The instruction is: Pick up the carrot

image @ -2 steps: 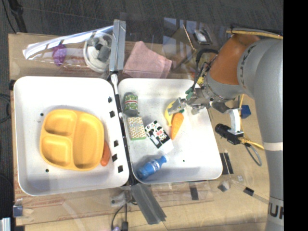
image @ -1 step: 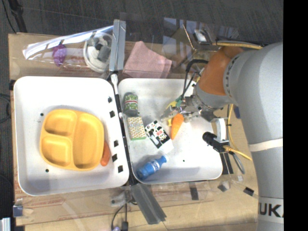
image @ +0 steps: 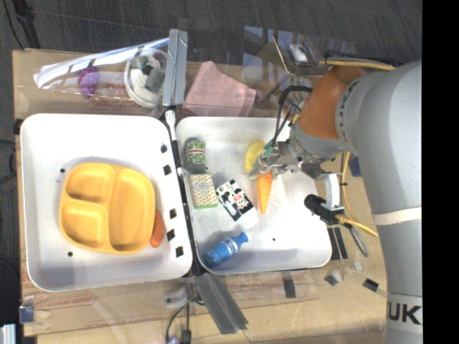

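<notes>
While the arm reaches in from the right, everything that matters sits in the right bin.
carrot [image: 264, 190]: lies on the right bin [image: 301, 246] floor, thick end up toward the end effector, tip pointing down; not lifted as far as I can tell.
end effector [image: 273, 165]: right at the carrot's upper end, touching or just above it; spread or pressed together, cannot tell, wrist hardware hides it.
arm [image: 373, 142]: grey, orange band above the wrist, comes in over the right bin's edge, likely angled to drop on the carrot's thick end.
yellow object [image: 254, 154]: just beside the end effector, upper left of the carrot; could get nudged.
patterned card [image: 234, 198]: just left of the carrot, near enough to crowd a grasp.
green can [image: 195, 154]: by the divider, well apart from the carrot.
blue bottle [image: 225, 249]: lower part of the right bin, apart.
left bin [image: 43, 264]: holds a yellow divided tray [image: 107, 206] with an orange item [image: 156, 232] at its right rim.
step: judged as closing in for the grasp, pickup not yet done.
</notes>
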Robot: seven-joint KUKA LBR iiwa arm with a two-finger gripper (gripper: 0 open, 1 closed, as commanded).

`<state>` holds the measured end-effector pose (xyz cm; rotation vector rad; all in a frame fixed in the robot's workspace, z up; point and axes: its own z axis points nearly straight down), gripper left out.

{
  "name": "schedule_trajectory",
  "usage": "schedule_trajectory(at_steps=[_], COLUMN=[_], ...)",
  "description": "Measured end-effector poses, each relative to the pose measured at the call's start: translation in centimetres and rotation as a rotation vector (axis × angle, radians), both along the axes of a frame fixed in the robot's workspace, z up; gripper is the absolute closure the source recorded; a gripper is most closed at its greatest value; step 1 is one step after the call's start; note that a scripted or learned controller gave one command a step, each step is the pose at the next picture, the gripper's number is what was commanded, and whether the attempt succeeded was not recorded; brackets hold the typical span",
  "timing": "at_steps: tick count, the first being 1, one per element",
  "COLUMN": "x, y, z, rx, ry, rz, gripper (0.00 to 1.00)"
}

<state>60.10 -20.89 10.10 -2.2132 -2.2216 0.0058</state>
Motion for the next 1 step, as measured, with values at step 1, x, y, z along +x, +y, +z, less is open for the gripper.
schedule_trajectory(at_steps=[1], x=[0.44], y=[4.14], z=[13.03], rx=[-0.001], ry=[-0.005], rz=[-0.048], gripper=[1.0])
